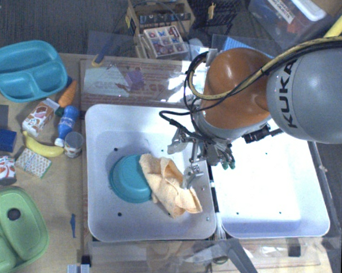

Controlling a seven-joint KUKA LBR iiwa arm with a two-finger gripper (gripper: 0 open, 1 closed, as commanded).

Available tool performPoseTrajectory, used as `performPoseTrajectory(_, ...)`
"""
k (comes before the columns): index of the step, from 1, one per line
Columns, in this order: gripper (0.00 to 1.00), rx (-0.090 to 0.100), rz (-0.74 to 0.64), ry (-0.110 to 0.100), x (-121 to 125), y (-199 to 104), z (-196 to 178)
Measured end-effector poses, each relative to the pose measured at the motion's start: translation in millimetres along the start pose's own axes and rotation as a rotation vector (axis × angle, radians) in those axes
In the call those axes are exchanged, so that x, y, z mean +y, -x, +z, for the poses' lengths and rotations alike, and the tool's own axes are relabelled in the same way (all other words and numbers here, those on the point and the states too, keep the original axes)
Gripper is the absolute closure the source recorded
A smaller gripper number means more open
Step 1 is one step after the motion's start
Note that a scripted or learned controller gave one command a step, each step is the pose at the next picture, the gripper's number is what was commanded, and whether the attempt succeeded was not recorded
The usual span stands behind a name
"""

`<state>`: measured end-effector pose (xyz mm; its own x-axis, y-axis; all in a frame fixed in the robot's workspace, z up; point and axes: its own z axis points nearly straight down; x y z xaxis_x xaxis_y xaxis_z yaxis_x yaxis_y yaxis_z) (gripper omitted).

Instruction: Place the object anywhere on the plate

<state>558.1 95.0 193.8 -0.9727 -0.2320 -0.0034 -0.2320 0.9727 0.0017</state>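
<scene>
A round blue plate (128, 179) lies in the left white bin (99, 215), toward its middle left. A crumpled yellow-orange cloth (171, 189) lies beside the plate on the right, and its left edge overlaps the plate's right rim. My gripper (190, 172) hangs under the orange band of the arm, just above the cloth's upper right part, near the divide between the two bins. The wrist hides how the gripper meets the cloth.
The right white bin (270, 194) lies under the arm. On the bench left of the bins are a teal divided tray (28, 70), a banana (41, 146), a blue bottle (65, 123), a can (73, 143), a carton (38, 117) and green moulded trays (11, 228).
</scene>
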Motion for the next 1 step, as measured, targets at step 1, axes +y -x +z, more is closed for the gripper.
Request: performPoseTrajectory(1,0.0,-0.006,0.244,-0.001,-12.9,27.5,-148.9)
